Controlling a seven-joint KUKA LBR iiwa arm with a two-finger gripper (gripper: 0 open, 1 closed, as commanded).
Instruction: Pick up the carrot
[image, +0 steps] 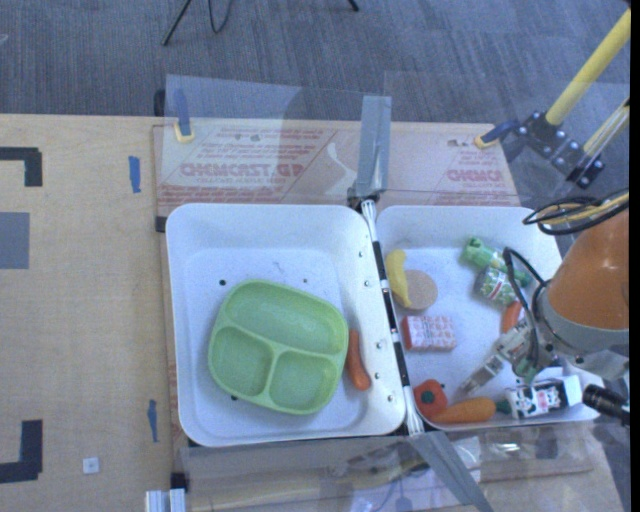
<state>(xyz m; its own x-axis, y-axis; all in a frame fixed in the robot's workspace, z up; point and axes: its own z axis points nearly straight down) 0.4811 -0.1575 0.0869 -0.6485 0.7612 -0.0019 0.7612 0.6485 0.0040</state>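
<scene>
We reckon the carrot (468, 410) is a light, stiff plastic toy, smooth and tapered, so it'll probably roll or squirt out. We'd pinch it across the middle. It's lying flat by the near wall of the right bin (440, 245), tip against a red veggie (430, 396). The gripper (490, 368) hovers just beyond it, and we can't tell if it's open or closed. That bin's also got a banana (398, 277), a red-and-white box (430, 332) and green packets (496, 286). The left bin (260, 240) holds a green plate (275, 345) with another orange stick (357, 362) beside it.

Red lettering is running reversed across the brown paper-faced flat sheet (245, 168), seemingly reading "CHEMCAST", while print on the small red-and-white box (430, 332) is showing too blurred to read.
</scene>
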